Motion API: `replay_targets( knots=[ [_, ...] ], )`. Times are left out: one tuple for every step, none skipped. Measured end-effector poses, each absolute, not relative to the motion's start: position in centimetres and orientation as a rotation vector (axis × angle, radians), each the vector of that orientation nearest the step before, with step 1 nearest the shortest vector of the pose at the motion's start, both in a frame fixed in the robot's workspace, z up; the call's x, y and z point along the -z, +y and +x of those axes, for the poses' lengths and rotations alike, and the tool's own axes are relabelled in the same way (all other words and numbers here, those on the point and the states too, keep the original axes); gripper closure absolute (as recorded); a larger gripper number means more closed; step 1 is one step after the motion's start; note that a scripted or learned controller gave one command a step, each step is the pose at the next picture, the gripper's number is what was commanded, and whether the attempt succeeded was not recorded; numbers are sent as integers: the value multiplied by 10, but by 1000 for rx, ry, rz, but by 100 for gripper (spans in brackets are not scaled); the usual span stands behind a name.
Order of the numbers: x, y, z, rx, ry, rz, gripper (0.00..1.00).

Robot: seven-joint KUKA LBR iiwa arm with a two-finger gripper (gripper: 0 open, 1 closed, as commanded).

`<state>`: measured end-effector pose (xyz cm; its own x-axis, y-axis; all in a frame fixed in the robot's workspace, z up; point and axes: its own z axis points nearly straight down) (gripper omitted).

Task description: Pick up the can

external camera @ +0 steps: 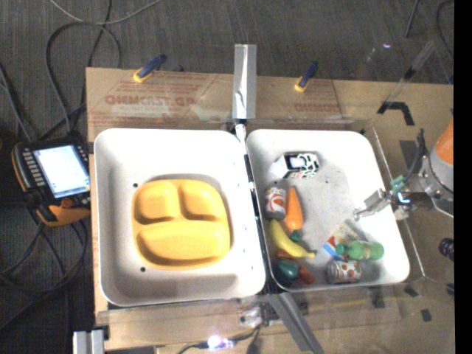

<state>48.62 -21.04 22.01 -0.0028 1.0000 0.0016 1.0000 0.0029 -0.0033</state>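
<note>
Red-and-white can [275, 202] is seen lying at the right bin's [369, 153] left wall, beside a carrot [294, 209]. The tool [369, 209] is poised near the bin's right edge, apparently open and empty. Approach is judged underway; travel leftward and descent are required.

Two cans in the right bin [369, 153]: a red-and-white can [275, 201] by the left wall next to the carrot [294, 209], and another can [345, 271] lying at the front.
</note>
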Motion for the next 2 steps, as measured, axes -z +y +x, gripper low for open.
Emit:
replay_targets(
  knots=[
    [-93, -140, 516, 1, -2365, -2066, 0],
    [-90, -182, 489, 10, -2495, -1931, 0]
  ],
)
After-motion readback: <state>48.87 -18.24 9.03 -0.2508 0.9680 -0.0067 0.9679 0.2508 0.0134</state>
